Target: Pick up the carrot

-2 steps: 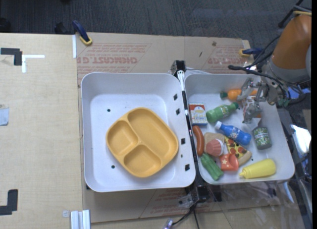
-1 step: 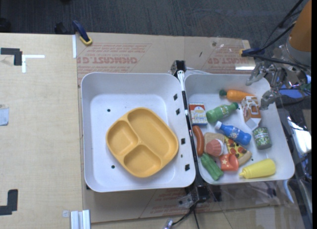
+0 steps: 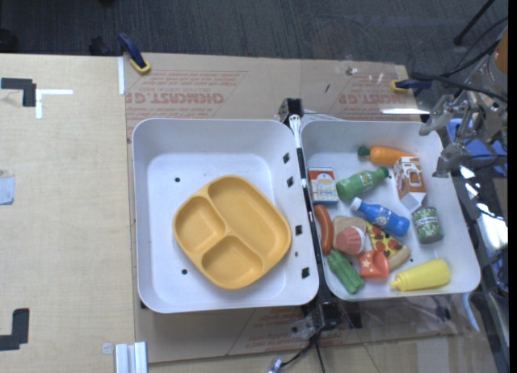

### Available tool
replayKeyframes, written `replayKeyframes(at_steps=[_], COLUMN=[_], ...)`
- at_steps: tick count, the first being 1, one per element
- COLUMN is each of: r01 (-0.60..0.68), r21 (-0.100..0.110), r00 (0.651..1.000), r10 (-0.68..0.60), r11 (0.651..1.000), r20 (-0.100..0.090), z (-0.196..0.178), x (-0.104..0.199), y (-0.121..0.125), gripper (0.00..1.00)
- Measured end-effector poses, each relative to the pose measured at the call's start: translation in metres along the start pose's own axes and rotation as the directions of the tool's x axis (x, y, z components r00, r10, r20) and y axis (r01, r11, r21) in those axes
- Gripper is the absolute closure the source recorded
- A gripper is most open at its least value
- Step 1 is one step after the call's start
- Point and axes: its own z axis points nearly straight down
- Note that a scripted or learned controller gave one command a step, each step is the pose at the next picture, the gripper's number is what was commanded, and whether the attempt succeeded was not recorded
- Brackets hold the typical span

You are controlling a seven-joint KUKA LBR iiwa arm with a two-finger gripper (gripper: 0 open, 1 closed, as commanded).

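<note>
In the camera view, two shallow white bins are seen side by side on the bench. The left bin (image 3: 153, 226) carries a yellow divided plate (image 3: 232, 230), set slightly askew near its middle. The right bin (image 3: 462, 238) holds a crowd of toy food. The carrot (image 3: 386, 154) — orange with a green tip — lies on its side near the far edge of the right bin, toward the far right corner, just behind a green bottle (image 3: 361, 182) and beside a small white-and-orange carton (image 3: 410, 178). A red-and-white box (image 3: 323, 185) is placed against the bin's left wall. Below these a blue bottle (image 3: 383, 217), a sausage (image 3: 325, 228), a pizza slice (image 3: 388, 243), a red pepper (image 3: 372, 265) and a green vegetable, perhaps a cucumber (image 3: 345, 273), are packed together. A small green-labelled can (image 3: 426, 224) stands near the right wall, and a yellow bottle (image 3: 422, 275) lies at the near right corner.

The gripper (image 3: 449, 137) is seen at the right bin's far right corner, above the rim and apart from the carrot; its two fingers are spread, with nothing between them.
</note>
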Motion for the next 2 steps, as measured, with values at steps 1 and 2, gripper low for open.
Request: replayKeyframes(at_steps=[1, 2], r01=[-0.471, -0.732], r21=[0.003, 0.005], r00=[0.882, 0.681], r10=[0.471, 0.732], r11=[0.882, 0.681], r20=[-0.003, -0.003], z=[0.002, 0.002], x=[0.02, 0.051], y=[0.0, -0.001], gripper=[0.0, 0.0])
